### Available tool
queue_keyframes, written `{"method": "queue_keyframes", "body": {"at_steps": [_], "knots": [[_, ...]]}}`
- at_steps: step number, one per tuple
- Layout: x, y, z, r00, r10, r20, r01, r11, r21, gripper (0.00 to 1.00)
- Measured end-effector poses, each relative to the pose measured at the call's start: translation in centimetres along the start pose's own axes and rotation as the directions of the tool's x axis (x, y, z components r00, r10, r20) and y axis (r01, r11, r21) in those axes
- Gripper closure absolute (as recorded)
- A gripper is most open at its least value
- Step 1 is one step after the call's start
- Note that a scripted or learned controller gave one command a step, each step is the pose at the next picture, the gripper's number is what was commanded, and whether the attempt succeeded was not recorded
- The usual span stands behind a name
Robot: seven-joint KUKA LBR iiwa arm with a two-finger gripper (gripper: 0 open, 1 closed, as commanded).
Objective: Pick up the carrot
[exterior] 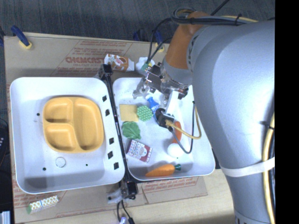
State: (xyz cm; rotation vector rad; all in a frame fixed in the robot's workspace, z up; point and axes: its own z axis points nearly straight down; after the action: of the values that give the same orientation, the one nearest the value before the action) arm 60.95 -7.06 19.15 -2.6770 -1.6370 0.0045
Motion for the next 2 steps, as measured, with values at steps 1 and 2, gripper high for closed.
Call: {"method": "queue_keyframes", "body": {"at_steps": [1, 2], "knots": [[3.0, 3.7, 0.0, 0.98, -0.2, 0.001, 0.2, 0.98, -0.002, 0.0], [6.5, -2.2, 0.0, 0.965, -0.263, 0.0, 0.263, 0.965, 0.001, 0.0]]}}
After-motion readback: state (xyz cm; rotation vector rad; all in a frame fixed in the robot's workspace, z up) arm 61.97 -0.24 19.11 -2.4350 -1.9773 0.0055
